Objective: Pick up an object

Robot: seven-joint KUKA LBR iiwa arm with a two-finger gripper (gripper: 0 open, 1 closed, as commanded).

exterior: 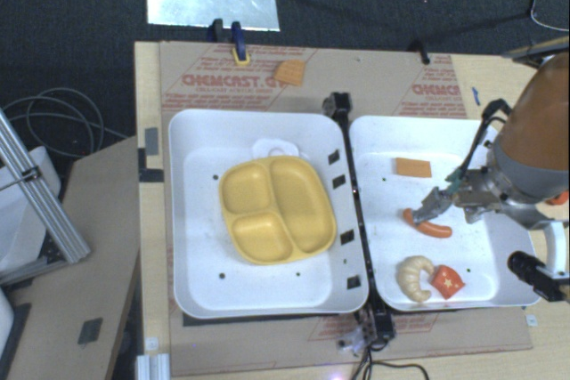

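Right bin [383, 276], near edge: a croissant [414, 276] and red piece [447, 281] are seen. Mid-bin: the sausage [428, 226] is touched at its left end by the gripper [427, 209]; fingers' spread cannot be told. Far edge: orange slab [412, 167]. Left bin [191, 218]: yellow tray [277, 209].

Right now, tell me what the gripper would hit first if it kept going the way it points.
The gripper points down and toward the left bin. First in line looks like the orange-red toy sausage lying just beneath it, then the white bin floor. Depth is unclear from this view.
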